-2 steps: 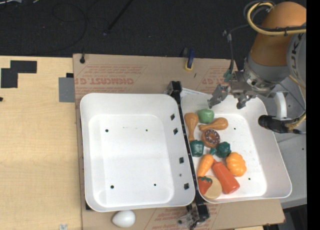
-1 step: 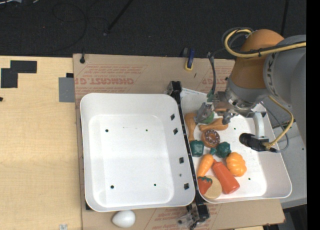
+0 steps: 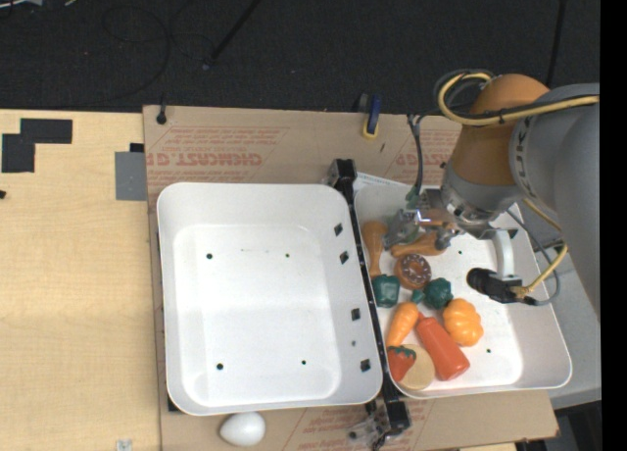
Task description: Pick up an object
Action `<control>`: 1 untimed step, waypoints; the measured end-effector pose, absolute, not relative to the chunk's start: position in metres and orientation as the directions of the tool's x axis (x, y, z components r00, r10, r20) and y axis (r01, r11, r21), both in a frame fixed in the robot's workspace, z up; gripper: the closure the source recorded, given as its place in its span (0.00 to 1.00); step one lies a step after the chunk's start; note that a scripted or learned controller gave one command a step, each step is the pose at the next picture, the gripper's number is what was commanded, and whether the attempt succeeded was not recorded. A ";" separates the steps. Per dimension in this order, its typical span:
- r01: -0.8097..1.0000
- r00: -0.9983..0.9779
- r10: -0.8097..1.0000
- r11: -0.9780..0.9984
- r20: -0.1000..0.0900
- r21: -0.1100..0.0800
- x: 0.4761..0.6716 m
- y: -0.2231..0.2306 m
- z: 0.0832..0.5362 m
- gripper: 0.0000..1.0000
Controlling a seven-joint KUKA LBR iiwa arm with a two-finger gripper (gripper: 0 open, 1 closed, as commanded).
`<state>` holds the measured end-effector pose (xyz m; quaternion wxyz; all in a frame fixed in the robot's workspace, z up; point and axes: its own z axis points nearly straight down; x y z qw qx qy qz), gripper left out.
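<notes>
My gripper [image 3: 415, 227] hangs low over the back left part of the right bin [image 3: 529, 366], just above an orange piece [image 3: 427, 242]. Close by lie a brown ring-shaped donut [image 3: 413, 268] and a long orange item [image 3: 373, 243] against the bin's left wall. Towards the front are a green piece [image 3: 385, 290], a dark green piece [image 3: 434, 292], a carrot [image 3: 402, 324], an orange pumpkin [image 3: 462, 322], a red cylinder [image 3: 443, 349] and a beige disc [image 3: 417, 373].
The left bin [image 3: 196, 214] stands beside the right one, joined by a black divider [image 3: 355, 263]. A white egg [image 3: 242, 428] lies outside, in front of the left bin. The grey arm [image 3: 558, 160] reaches in from the right.
</notes>
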<state>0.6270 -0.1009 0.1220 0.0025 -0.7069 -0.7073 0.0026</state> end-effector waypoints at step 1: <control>1.000 0.003 1.000 -0.003 0.001 -0.005 0.627 -0.102 0.134 1.00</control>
